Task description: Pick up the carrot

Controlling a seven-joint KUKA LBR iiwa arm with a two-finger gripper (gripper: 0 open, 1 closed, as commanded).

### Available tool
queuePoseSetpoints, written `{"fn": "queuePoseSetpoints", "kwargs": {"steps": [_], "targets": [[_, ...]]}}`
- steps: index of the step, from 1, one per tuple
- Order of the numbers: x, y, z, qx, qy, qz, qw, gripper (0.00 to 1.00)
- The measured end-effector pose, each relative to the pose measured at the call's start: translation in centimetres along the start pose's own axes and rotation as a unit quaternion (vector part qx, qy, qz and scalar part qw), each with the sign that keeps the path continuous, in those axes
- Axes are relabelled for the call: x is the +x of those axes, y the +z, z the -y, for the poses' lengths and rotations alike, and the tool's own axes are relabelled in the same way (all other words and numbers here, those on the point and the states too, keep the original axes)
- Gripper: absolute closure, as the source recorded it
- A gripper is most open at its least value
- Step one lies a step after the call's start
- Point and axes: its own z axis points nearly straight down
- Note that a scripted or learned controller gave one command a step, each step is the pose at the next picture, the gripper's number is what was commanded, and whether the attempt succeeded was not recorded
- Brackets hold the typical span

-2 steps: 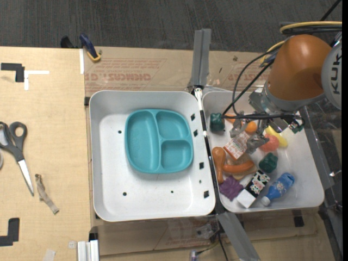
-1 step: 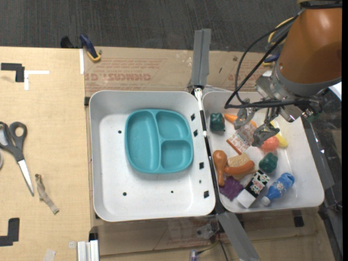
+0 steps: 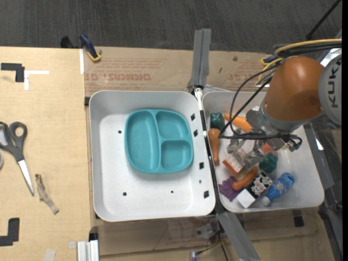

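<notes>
Carrot (image 3: 215, 144) lies in the right bin (image 3: 312, 197), stretched along that bin's left wall, thick end toward the far side and tip pointing toward the near side. A dark green item (image 3: 217, 118) sits just beyond its thick end. My claw (image 3: 251, 155) hangs over the middle of the same bin, near the carrot but apart from it, above a heap of small things. My orange wrist band (image 3: 293, 88) covers much of it from above, so I cannot tell whether my claw is spread or pressed together, and I see nothing pinched in it.

Around and under my claw are a second orange piece (image 3: 243, 180), a black-and-white spotted block (image 3: 262, 182), a blue bottle (image 3: 281, 184), a purple piece (image 3: 227, 190), a white block (image 3: 246, 199) and a dark green block (image 3: 268, 162). Another orange piece (image 3: 243, 125) shows beside my wrist on the far side.

The left bin (image 3: 103, 200) holds a teal divided plate (image 3: 159, 141), lying flat near its centre. Well off to the left, scissors (image 3: 17, 148) rest on the brown bench top (image 3: 43, 107).
</notes>
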Motion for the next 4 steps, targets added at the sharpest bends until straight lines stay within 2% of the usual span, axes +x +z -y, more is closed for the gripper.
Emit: {"fn": "queuePoseSetpoints", "kwargs": {"steps": [1, 2, 3, 4], "targets": [[0.0, 0.0, 0.0, 0.0, -0.001, 0.0, 1.0, 0.0], [0.1, 1.0, 0.4, 0.002, 0.223, 0.003, 0.9747, 0.0], [1.0, -2.6, 8.2, 0.002, 0.281, 0.003, 0.9597, 0.0], [-2.3, 1.2, 5.7, 0.001, 0.323, 0.001, 0.9465, 0.0]]}}
